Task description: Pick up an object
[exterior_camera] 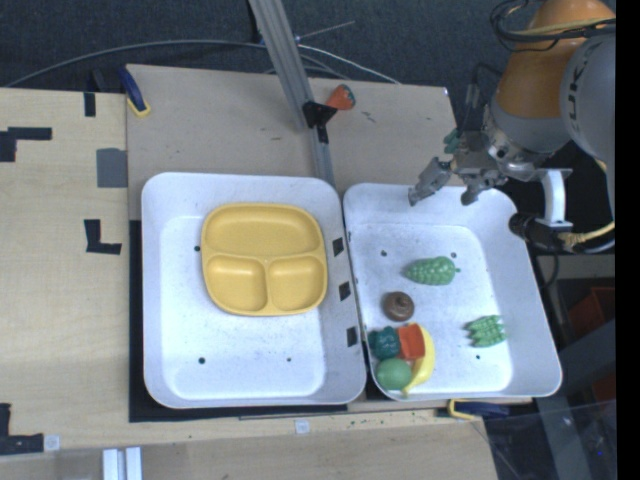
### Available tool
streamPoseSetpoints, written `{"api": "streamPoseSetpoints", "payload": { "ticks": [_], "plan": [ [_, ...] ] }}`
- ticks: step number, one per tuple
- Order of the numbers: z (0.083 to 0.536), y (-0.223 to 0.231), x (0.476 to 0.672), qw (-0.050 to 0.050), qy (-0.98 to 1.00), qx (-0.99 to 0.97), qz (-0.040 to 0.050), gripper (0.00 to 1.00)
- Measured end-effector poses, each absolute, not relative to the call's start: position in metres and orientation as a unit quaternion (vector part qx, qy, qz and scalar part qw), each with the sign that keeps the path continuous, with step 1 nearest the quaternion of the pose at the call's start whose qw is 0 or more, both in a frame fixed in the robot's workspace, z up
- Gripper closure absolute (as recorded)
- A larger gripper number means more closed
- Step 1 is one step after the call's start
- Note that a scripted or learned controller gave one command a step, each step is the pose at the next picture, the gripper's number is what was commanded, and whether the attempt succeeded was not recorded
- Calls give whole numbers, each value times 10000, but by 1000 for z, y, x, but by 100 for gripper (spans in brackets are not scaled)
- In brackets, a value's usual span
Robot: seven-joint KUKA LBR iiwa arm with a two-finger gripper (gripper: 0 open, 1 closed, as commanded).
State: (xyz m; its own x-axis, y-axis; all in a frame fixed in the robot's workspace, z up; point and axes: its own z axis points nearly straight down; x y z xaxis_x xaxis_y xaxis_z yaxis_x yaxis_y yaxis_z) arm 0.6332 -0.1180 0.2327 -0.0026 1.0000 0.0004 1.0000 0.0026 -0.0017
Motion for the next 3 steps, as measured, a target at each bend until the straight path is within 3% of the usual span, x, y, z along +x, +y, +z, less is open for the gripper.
{"api": "streamPoseSetpoints", "payload": {
  "ticks": [1,3],
  "plan": [
    [233,-118,633,7,-7080,-7062,5,0],
    [129,-108,624,21,-7078,-7064,25,0]
  ]
}}
